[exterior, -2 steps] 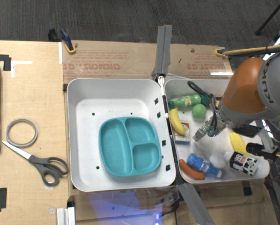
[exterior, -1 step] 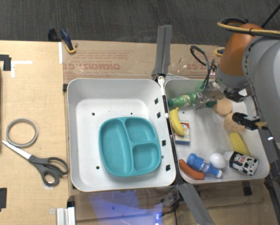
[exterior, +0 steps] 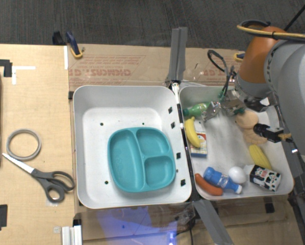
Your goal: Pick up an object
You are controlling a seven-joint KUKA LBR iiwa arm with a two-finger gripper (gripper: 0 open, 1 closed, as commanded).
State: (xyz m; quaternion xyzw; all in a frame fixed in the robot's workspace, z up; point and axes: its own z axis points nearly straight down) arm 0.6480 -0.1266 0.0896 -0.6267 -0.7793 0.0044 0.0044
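On the wooden tabletop [exterior: 35, 86] I see two white bins. My tool [exterior: 212, 111] hangs in the right bin [exterior: 281, 188], above a yellow curved banana [exterior: 192, 131]; its grip I cannot tell.

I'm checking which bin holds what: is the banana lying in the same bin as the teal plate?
No, the banana lies in the right bin, while the teal plate sits in the left bin.

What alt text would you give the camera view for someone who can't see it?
A grey robot arm reaches from the right over the right white bin, which holds a banana, a green bottle, a blue bottle and other small items. The left white bin holds a teal divided plate; scissors and a tape roll lie on the bench.
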